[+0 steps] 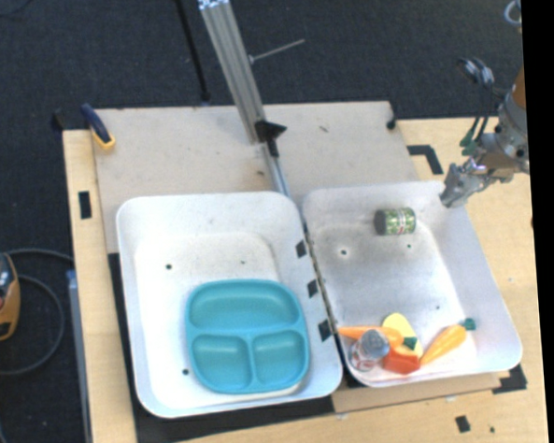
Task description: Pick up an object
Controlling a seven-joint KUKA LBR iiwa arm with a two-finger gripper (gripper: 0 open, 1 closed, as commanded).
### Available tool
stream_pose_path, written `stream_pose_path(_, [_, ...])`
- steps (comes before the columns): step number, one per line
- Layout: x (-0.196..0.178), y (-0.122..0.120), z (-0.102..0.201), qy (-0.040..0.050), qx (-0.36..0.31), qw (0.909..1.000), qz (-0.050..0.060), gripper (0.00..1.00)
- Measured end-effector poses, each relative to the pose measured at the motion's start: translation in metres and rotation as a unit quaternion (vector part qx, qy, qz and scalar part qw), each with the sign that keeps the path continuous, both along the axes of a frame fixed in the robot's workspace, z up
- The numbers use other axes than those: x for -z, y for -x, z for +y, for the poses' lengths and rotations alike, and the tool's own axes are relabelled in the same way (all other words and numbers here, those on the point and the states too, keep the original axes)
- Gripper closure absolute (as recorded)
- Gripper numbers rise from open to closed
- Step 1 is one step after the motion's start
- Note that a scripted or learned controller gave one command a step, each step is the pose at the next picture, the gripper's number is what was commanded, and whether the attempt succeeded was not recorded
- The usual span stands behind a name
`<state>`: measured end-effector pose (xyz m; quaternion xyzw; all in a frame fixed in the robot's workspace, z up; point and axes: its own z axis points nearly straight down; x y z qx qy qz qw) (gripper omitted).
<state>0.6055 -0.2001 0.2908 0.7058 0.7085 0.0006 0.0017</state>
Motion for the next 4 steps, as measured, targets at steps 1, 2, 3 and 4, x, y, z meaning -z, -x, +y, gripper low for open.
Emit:
stream_pose_path(1, [0.015,-0.006,0.055,-0.0001,-0.001,1.0000,0.001,1.00])
stream_pose_path(2, [0.024,-0.023,0.106,-0.0006,-0.001,1.0000,0.001,1.00])
stream_pose_path(3, [0.039,-0.030,0.156,-0.0008,-0.001,1.0000,0.002,1.00])
stream_pose_path(4, [0.030,-0.038,0.207,-0.0013,-0.002,1.0000,0.000,1.00])
